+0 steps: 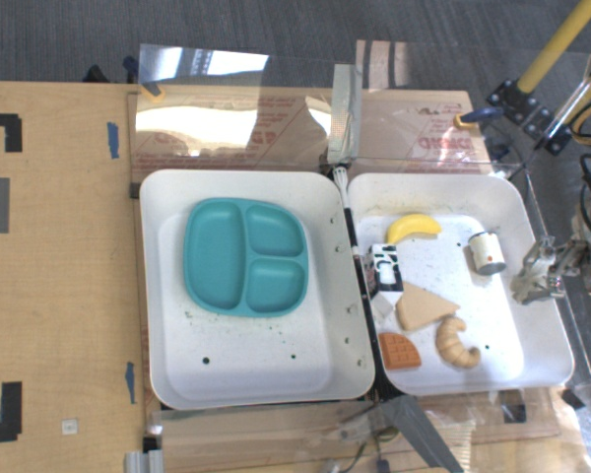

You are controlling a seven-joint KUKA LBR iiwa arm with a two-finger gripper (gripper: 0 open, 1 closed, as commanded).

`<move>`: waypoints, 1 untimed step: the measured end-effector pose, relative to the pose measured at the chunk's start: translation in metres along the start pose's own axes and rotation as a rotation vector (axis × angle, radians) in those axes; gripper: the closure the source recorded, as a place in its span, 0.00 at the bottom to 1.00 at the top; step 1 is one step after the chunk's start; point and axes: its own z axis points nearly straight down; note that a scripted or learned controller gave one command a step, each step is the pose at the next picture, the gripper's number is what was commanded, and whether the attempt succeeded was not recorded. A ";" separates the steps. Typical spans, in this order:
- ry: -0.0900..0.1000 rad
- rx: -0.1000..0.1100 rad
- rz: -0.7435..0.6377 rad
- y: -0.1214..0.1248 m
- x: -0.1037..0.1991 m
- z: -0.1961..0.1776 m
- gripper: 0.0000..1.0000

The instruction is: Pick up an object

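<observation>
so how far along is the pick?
Done: nothing lifted. The banana, croissant, wedge, waffle and metal cup all lie in the right bin. In hand: nothing visibly between the fingers; the gripper sits at the bin's right rim. Left: approach, grasp, lift.

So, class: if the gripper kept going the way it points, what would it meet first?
The gripper would probably meet the right bin, on its floor by the right wall; depth is unclear.

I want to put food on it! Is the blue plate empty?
Empty. The teal divided plate in the left bin shows three bare compartments; the banana and croissant lie in the right bin.
</observation>
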 end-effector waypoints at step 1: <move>0.005 0.000 0.249 -0.003 0.020 -0.111 1.00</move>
